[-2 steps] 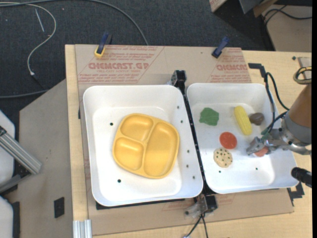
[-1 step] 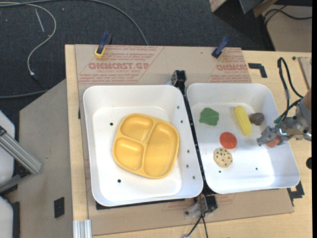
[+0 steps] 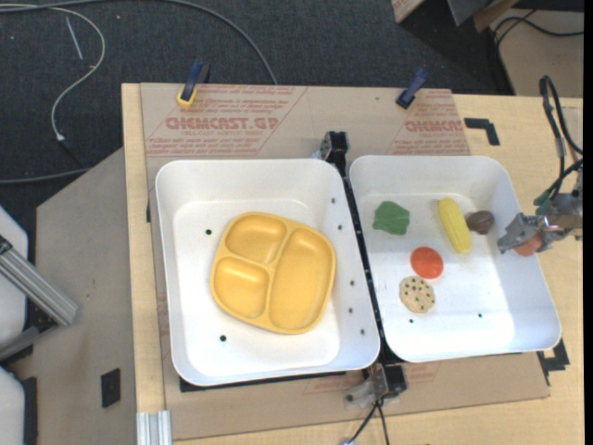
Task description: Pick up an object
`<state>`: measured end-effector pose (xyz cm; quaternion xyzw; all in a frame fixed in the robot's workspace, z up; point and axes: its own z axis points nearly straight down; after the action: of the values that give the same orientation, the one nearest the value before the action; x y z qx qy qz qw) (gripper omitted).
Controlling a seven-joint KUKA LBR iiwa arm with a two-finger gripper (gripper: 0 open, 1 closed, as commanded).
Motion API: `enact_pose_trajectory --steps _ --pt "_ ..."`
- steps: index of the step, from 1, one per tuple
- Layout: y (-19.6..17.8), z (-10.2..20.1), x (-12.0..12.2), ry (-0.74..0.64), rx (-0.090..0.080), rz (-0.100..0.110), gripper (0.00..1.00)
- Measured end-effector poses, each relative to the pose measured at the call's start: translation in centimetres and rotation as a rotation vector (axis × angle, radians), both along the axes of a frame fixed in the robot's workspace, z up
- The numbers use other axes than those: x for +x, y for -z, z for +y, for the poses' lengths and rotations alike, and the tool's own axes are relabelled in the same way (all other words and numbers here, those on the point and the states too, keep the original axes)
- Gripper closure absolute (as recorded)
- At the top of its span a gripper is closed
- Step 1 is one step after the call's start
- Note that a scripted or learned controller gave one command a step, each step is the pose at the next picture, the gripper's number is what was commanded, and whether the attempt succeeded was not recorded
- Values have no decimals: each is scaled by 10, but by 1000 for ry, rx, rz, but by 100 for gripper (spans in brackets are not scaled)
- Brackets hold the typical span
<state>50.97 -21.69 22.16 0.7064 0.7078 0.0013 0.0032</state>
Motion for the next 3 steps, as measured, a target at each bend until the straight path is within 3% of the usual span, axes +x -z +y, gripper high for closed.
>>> enact_pose_trajectory --steps 1,3 --pt "1 0 1 1 2 4 100" --pt "-14 94 20 0 3 4 100"
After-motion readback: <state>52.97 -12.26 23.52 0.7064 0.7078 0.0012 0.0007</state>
